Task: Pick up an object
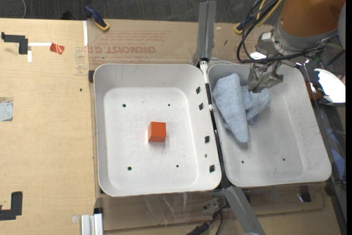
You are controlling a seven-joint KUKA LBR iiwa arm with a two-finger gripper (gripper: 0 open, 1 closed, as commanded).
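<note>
End effector (263,81) sits low in the right bin (308,173) at the blue cloth's (234,107) upper-right edge, finger state can't tell; risk: it snags only a loose fold and the cloth slips free on lift.

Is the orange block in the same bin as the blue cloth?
No. The orange block sits in the left bin, the blue cloth in the right bin.

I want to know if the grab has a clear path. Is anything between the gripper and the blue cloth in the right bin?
Nothing visible does. The gripper is down at the upper right edge of the blue cloth, which lies crumpled in the right bin. The orange block sits apart in the left bin.
</note>
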